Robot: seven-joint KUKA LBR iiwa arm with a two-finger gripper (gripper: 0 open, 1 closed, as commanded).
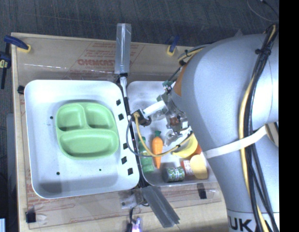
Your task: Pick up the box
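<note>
We see the gripper (174,123) low inside the right bin (139,93), poised among a crowd of small things as if reaching for one of them. Whether it is open or closed we cannot tell, since its tip is a dark tangle of metal and cable. Just beside it, toward the bin's near wall, lies a carrot (157,145), and a yellow piece (187,150) touches it on the arm's side. Beyond the carrot stands a small can (175,174). We cannot pick out the box with certainty. We judge it lies in this bin, under the arm (226,95), which covers much of the bin. Well apart, a green plate (86,129) sits in the left bin (38,95).
</note>
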